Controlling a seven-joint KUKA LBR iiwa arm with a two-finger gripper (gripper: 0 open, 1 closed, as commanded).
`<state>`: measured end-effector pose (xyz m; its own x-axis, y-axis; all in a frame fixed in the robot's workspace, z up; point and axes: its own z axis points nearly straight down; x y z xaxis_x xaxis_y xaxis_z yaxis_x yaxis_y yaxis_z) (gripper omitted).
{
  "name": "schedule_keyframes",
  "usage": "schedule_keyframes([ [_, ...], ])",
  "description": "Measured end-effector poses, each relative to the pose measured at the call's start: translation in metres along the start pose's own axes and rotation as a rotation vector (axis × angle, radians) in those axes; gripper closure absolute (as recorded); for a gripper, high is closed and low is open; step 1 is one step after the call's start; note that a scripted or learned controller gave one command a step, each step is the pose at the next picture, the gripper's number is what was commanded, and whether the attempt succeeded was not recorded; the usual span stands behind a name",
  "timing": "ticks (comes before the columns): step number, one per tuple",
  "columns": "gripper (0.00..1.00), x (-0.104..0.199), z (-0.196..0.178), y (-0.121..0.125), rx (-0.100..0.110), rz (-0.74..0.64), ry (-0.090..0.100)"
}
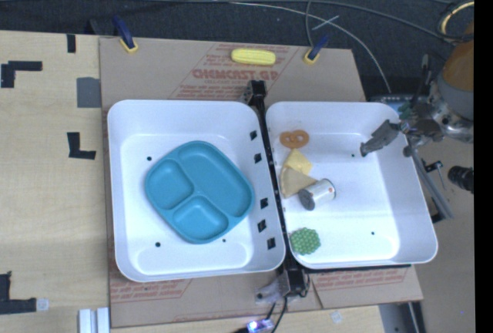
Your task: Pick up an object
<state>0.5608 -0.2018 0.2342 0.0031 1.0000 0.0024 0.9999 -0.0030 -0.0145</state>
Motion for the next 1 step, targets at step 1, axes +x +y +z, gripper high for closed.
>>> schedule_keyframes([
  [1,0.00,0.0010,-0.0083,0.0025,-0.013,-0.004,-0.003],
])
